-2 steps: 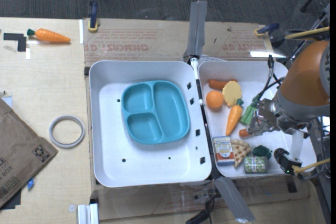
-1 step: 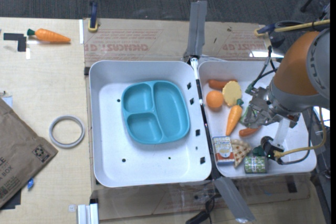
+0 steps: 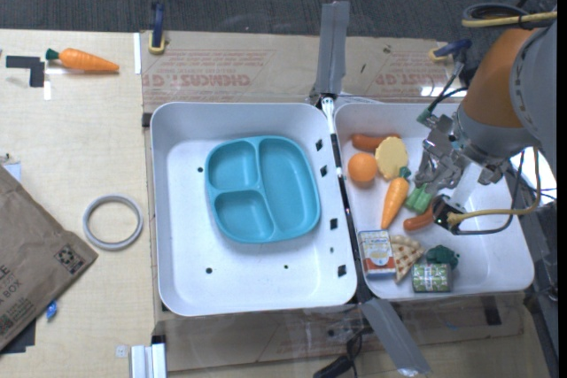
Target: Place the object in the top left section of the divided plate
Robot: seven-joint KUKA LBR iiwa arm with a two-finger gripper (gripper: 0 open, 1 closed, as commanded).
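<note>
A teal divided plate (image 3: pixel 262 188) lies in the left white bin (image 3: pixel 177 243), with nothing in its three sections. The right bin (image 3: pixel 496 266) holds several toy foods: an orange ball (image 3: pixel 361 167), a yellow piece (image 3: pixel 391 157), a red sausage (image 3: pixel 370 140), a carrot (image 3: pixel 393 201), a green piece (image 3: pixel 416 198) and a small red piece (image 3: pixel 418 220). My gripper (image 3: pixel 431 180) hangs low over the right bin, just right of the carrot and over the green piece. I see nothing clearly held in it.
At the front of the right bin lie a small carton (image 3: pixel 376 250), a waffle-like piece (image 3: pixel 406 258) and a green box (image 3: pixel 431 277). Outside the bins, a second carrot (image 3: pixel 81 60), a tape ring (image 3: pixel 112 220) and a cardboard box (image 3: pixel 31 266) rest on the bench.
</note>
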